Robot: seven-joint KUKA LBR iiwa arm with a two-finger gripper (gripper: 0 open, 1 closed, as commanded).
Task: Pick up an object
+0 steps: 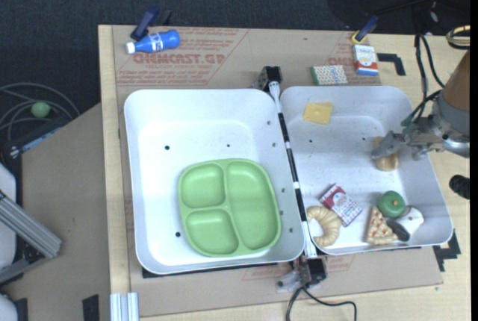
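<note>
Gripper (pixel 388 148) low at right bin's (pixel 351 99) right side
Finger state unclear; tan lump (pixel 385 161) sits right under it

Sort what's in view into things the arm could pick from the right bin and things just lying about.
Pickable, in the right white bin:
- yellow cheese square
- tan croissant
- red-and-white packet
- pizza slice
- green round toy
- tan piece by the hand

Lying about:
- green divided plate, left bin
- blue-and-white bottle
- small cartons on the bench
</note>
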